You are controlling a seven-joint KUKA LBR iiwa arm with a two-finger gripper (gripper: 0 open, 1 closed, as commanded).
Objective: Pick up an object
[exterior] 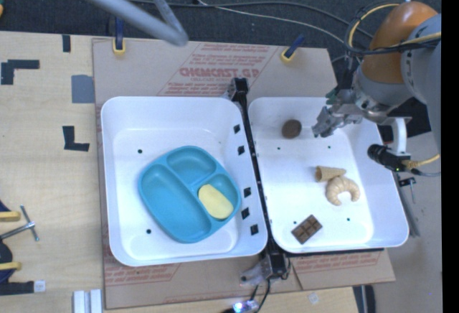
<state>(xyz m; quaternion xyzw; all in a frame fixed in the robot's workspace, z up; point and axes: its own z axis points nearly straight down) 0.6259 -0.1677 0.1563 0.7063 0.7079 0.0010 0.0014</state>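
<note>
Bins first: the right bin [373, 232] holds my targets. My jaws [320, 129] hover at its upper middle, grasping nothing; whether parted I cannot tell. The approach step is in hand; the brown round piece [291, 128] lies just left, so next I shift left and descend.

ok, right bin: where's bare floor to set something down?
Free: the near-right corner, right of the brown chocolate square, and the far-left strip beside the divider. Crowded: the middle, with the tan croissant and small cone-shaped pastry; far side has the round brown cookie by the pincer.
</note>
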